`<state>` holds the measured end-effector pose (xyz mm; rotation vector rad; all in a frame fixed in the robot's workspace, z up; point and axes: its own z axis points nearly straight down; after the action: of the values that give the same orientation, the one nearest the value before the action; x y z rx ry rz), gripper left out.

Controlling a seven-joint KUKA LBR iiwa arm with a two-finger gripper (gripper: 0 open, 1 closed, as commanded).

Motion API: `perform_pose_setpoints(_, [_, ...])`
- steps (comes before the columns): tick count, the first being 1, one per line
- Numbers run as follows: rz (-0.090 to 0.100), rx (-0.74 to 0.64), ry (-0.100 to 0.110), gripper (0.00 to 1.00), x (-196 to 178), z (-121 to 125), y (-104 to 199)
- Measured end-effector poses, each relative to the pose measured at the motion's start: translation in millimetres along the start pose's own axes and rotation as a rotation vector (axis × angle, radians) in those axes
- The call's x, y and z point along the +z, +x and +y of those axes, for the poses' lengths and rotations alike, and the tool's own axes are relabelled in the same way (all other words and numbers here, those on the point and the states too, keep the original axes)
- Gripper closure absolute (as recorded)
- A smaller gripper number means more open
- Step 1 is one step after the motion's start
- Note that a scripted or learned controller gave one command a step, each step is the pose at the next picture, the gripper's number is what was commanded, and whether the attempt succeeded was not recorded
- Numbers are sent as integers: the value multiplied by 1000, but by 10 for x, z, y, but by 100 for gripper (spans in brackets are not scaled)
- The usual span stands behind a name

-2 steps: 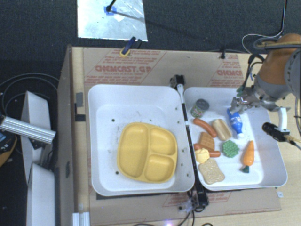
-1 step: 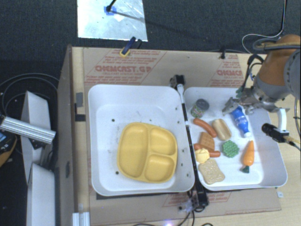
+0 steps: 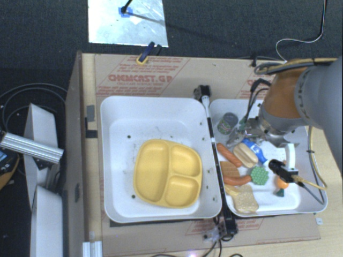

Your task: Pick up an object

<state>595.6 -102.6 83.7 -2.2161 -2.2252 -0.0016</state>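
While I reach in from the right: my jaws (image 3: 239, 134) hang low over the right bin (image 3: 300, 203) (whether they are parted, I cannot tell).
Objects: hot dog (image 3: 245, 155), sausages (image 3: 229, 155), green piece (image 3: 260, 175), bread slice (image 3: 244, 198), clustered together there.
Left bin (image 3: 115, 143): yellow divided plate (image 3: 167, 172).

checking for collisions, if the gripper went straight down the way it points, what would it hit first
Probably the hot dog lying just under the gripper in the right bin, with the blue item beside it; depth is hard to judge from this slanted view.
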Motion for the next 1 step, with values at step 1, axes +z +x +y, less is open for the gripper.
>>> perform_pose_setpoints(1, [-2, 3, -1, 0, -5, -434, -36])
